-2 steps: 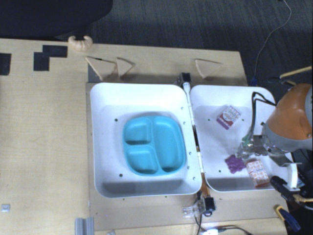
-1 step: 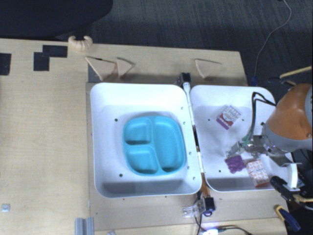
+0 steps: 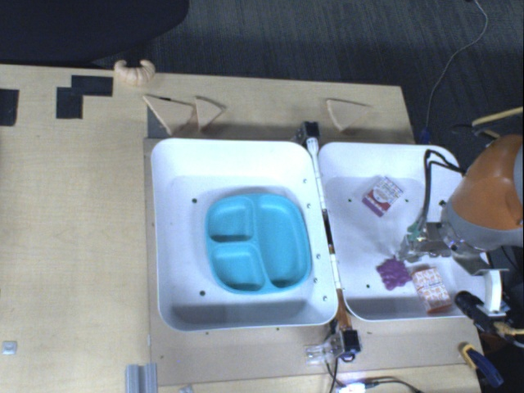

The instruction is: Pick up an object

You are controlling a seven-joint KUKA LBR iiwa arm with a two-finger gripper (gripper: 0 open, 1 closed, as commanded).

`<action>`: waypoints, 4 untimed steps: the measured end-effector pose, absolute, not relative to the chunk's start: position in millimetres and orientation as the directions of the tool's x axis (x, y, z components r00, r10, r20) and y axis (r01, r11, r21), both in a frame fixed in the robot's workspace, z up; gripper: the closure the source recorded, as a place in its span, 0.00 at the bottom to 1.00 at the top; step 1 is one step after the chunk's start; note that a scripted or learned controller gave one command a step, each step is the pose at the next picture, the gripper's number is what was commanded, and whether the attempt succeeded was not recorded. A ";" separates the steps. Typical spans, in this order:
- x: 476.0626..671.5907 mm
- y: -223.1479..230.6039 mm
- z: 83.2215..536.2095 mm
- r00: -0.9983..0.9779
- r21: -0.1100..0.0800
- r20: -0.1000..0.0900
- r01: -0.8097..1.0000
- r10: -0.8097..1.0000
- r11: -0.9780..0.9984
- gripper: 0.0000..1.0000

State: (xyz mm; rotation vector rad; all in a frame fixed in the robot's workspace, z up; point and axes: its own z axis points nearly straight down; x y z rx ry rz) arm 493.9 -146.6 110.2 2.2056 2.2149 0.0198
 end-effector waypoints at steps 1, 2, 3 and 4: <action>548.9 -106.8 210.9 -0.005 0.006 0.000 1.000 1.000 0.005 1.00; 487.0 -143.6 210.4 -0.002 0.002 -0.001 1.000 1.000 0.002 1.00; 529.9 -74.6 204.2 -0.005 0.003 0.001 1.000 1.000 0.005 1.00; 511.2 -126.7 194.8 -0.003 0.002 -0.001 1.000 1.000 0.003 1.00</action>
